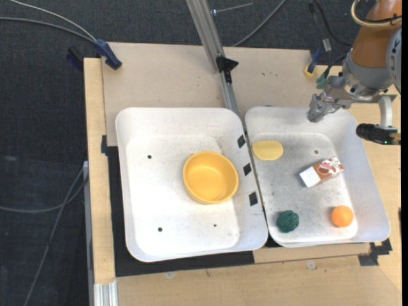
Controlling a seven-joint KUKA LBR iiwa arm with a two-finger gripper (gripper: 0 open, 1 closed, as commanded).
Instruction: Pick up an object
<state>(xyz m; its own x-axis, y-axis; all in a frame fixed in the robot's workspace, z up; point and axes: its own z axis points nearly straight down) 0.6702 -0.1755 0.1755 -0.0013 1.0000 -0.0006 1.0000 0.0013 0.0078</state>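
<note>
The right bin point(363, 171) holds a pale yellow flat oval piece point(268, 150) at its left side, a small white and red-brown carton point(320, 171) in the middle, a dark green lump point(287, 220) near the front, and an orange ball point(342, 216) at the front right. My gripper point(317, 111) hangs over the back rim of the right bin, above and behind the carton, with nothing visible between its fingers.
The left bin point(146, 228) holds a yellow bowl point(210, 176) right of its middle. A metal pole point(205, 18) slants down to a clamp between the bins at the back. Blue clamps sit at the bench corners, and cables run across the dark floor.
</note>
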